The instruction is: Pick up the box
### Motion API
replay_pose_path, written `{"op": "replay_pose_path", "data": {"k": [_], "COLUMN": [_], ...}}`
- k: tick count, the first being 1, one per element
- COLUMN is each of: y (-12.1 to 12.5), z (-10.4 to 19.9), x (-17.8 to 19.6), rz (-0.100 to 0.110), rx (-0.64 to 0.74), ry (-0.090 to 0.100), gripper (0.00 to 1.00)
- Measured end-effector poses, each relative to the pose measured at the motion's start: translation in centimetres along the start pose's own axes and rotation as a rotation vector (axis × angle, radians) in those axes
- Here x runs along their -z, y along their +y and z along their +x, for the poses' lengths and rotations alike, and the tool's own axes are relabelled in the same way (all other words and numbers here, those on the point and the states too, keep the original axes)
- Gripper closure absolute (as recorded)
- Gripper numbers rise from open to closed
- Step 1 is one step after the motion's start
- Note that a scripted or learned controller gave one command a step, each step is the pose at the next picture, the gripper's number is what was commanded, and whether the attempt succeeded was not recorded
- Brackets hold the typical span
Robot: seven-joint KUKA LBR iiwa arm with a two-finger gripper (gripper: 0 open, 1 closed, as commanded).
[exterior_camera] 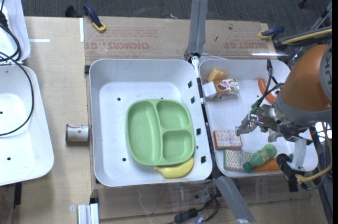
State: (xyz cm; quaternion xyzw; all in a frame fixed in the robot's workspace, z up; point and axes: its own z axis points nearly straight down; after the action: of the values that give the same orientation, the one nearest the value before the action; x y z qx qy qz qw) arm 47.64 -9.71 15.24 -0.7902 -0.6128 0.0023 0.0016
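Three box-like items lie in the right bin [280, 67]. A small pink and white box [227, 139] rests flat near the bin's left wall. A patterned box [235, 159] lies just in front of it, and a brown and white carton [226, 87] sits towards the back. My gripper [247, 125] hangs over the middle of the right bin, just right of and slightly above the pink box, with nothing visibly held. The grey wrist and orange band [309, 80] cover the bin's right part.
A green bottle [261, 156] and a carrot [270, 166] lie at the right bin's front, and an orange wedge [217, 75] at its back. The left bin [105, 112] holds a green divided plate [161, 130] and a banana [174, 169]. A can [78, 133] lies on the bench.
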Motion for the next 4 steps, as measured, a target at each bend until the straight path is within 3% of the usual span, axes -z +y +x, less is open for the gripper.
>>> {"op": "replay_pose_path", "data": {"k": [1,2,3,4], "y": [0.2,2.9,2.7,3.2], "z": [0.3,1.0,1.1,1.1], "x": [-5.7,-5.7,-5.7,-5.7], "rz": [-0.011,-0.008,-0.008,-0.007], "rx": [0.007,-0.039,-0.081,-0.217], "ry": [0.003,0.003,0.004,0.005], "gripper": [0.0,0.0,0.0,0.0]}}
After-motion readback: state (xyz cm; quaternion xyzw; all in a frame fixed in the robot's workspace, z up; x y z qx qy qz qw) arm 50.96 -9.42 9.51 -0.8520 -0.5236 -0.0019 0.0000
